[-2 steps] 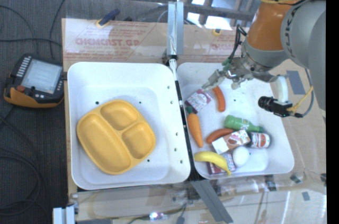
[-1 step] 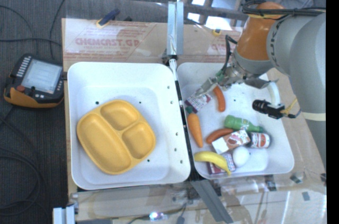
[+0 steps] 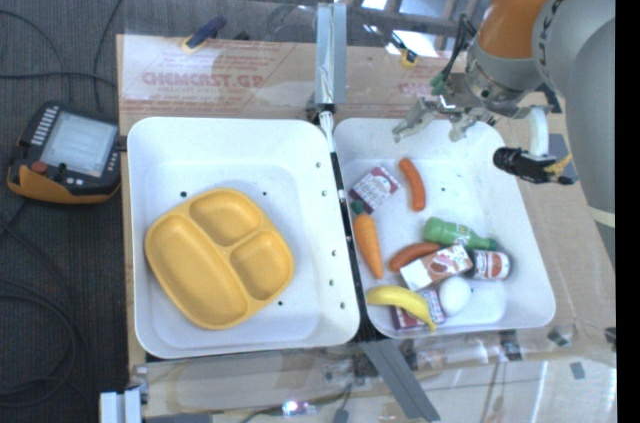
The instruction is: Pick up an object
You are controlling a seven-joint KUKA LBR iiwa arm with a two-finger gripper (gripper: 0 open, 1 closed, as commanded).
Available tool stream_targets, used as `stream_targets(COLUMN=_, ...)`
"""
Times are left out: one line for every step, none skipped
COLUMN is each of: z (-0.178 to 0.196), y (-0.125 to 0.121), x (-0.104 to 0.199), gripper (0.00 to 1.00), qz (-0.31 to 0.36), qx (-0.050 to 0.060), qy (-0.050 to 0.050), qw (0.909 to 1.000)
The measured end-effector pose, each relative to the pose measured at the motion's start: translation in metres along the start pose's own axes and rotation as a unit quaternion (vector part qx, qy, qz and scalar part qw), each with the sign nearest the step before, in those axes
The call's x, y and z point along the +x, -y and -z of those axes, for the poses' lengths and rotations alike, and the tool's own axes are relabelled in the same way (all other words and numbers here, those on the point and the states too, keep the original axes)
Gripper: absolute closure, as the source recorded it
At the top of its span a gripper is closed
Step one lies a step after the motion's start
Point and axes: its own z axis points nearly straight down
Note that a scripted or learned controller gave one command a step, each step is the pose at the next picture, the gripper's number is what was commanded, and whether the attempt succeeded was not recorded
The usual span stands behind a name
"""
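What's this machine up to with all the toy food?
A robot arm reaches in from the right, its gripper open and holding nothing above the far edge of the right bin. That bin holds toy food, such as a carrot and a banana. The left bin holds a yellow divided tray.
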Motion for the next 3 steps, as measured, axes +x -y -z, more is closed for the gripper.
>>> stream_targets(z=0.036, y=0.024, x=0.011, gripper=0.0, qz=0.11, qx=0.0, qy=0.0, qw=0.9939)
stream_targets(z=-0.086, y=0.016, x=-0.009, gripper=0.0, qz=0.119, qx=-0.009, qy=0.002, qw=0.9928)
stream_targets(z=-0.075, y=0.015, x=-0.007, gripper=1.0, qz=0.12, qx=-0.009, qy=0.0, qw=0.9927)
